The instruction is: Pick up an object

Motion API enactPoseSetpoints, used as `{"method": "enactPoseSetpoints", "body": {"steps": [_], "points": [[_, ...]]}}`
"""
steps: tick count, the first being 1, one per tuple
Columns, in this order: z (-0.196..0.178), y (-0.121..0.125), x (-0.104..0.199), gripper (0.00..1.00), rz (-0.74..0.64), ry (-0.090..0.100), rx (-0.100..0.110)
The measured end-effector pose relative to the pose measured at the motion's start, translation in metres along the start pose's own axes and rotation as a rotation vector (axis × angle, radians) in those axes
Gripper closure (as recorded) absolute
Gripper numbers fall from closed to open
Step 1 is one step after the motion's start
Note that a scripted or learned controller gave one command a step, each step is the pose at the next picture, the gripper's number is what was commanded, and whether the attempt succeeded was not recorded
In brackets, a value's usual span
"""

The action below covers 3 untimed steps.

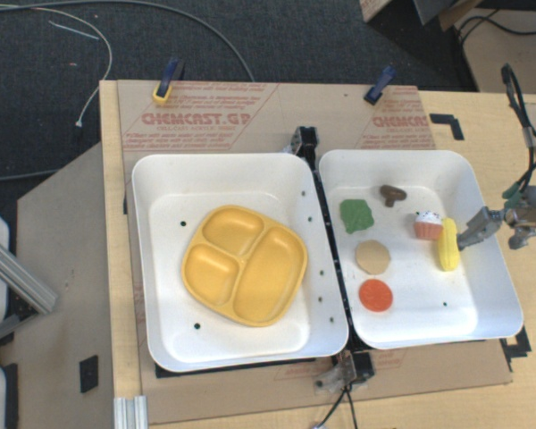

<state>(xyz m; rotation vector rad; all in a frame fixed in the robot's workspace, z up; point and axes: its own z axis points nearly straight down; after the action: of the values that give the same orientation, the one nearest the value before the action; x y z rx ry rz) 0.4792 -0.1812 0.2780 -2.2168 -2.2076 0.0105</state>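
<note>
A yellow banana-shaped toy [448, 245] is lying in the right bin [491, 307], just beside the gripper [476, 229], which is reaching in over that bin's rim holding nothing; how wide its jaws are standing cannot be told. Beyond it from the jaws are sitting a cupcake [427, 224], brown piece [392, 194], green piece [356, 215], tan disc [372, 257] and red disc [376, 295]. Farther off, the left bin [161, 329] is holding a yellow divided plate [245, 264].

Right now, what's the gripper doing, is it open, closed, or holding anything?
Gripper: at the right bin's right edge beside the yellow banana; open or closed cannot be told.
</note>
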Motion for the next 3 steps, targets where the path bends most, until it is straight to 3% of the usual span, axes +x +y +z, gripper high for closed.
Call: {"method": "enactPoseSetpoints", "body": {"steps": [1, 3], "points": [[-0.006, 0.002, 0.001, 0.0, -0.004, -0.003, -0.013], [0.096, 0.001, -0.005, 0.0, -0.004, -0.001, -0.009]]}}
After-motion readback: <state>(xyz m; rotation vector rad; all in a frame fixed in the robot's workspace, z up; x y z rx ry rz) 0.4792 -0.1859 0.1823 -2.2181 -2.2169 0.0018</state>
